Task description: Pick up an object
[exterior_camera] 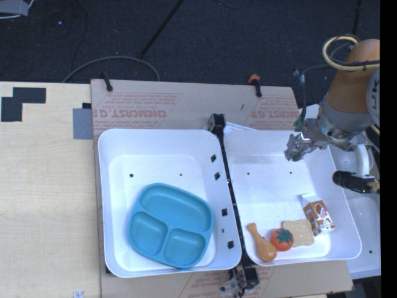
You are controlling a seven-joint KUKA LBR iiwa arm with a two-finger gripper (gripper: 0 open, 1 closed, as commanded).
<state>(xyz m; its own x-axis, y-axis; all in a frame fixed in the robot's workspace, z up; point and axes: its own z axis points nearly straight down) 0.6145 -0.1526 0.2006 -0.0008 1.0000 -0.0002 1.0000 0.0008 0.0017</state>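
In the right bin (267, 166), along its near edge, lie a tan toy drumstick (261, 243), a red tomato (281, 239), a slice of toast (299, 231) and a small brown-and-white packet (319, 216). My gripper (295, 149) hangs over the far right part of that bin, well away from these things. Nothing is seen between its fingers, and their spread is too small to make out.
The left bin (118, 160) holds a blue divided plate (170, 225). A black divider (224, 185) runs between the two bins. Cardboard lies under the bins, with a pale wooden bench top to the left.
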